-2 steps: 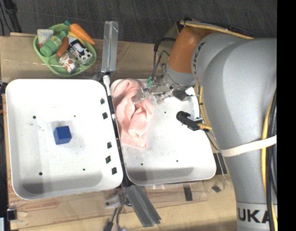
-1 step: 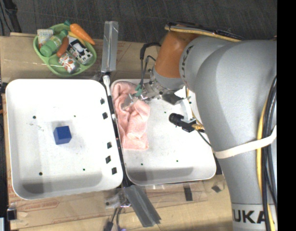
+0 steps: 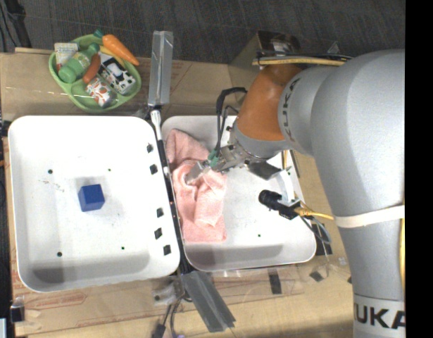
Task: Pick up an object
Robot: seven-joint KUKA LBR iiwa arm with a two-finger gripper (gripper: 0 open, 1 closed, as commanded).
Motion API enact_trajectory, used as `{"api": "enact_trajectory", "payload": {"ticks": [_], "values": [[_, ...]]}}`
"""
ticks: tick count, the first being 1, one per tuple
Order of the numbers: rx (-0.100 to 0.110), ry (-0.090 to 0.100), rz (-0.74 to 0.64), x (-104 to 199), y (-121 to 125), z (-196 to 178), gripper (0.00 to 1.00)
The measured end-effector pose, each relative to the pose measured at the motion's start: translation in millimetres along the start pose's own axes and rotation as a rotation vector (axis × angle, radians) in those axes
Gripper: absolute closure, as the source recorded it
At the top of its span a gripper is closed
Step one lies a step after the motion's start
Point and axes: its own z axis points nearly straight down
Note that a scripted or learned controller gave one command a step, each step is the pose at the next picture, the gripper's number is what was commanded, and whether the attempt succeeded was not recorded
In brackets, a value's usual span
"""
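The gripper (image 3: 206, 165) is down in the right bin (image 3: 272, 248), right on a crumpled pink cloth (image 3: 202, 206). I cannot tell if it is spread wide or pinching the cloth. The cloth lies along that bin's 9 o'clock side. A blue cube (image 3: 91, 196) sits near the middle of the left bin (image 3: 33, 153). A green bowl (image 3: 61, 83) of toy food (image 3: 117, 46) sits past that bin at 12 o'clock.

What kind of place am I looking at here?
Probably a robotics lab: a grey KUKA arm reaches into a white bin holding a pink cloth; a second bin holds a blue cube.
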Motion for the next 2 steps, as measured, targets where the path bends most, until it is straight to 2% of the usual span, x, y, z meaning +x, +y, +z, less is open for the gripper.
{"api": "enact_trajectory", "payload": {"ticks": [1, 2], "values": [[0.004, 0.003, -0.004, 1, 0, -7, 1.0], [0.002, -0.001, 0.169, 46, 37, -99, 1.0]]}}
